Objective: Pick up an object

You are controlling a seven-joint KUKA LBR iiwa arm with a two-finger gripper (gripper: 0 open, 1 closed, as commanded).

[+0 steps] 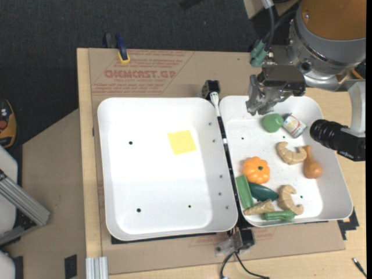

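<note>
The tool (256, 107) hangs over the far left corner of the right bin (331, 211), its dark metal fingers pointing down near the bin's rim. How wide the fingers stand I cannot tell, and nothing is seen between them. Just beside the tool, toward the near right, a small green rounded object (271, 122) lies on the bin floor; it seems close to the fingertips but apart from them. Next to the green object, on its right, lies a small white jar with a red label (294, 125), tilted on its side.

Further toward the near side of the same bin there are more toy foods. A beige curved piece like ginger root (290, 154) lies in the middle, and a brown pear-shaped piece (311, 166) is touching or almost touching its right end. A small orange pumpkin (256, 170) sits near the left wall. Below it a green stick (243, 191) lies along the wall, with a dark teal piece (265, 192) beside it. At the near edge are a second beige piece (288, 197), a pale yellowish piece (260, 207) and a green pod (279, 216), close together.

The left bin (116, 156) holds a yellow square piece (182, 142), flat near its middle. Both bins stand on a brown board (145, 68) that lies on the counter.
</note>
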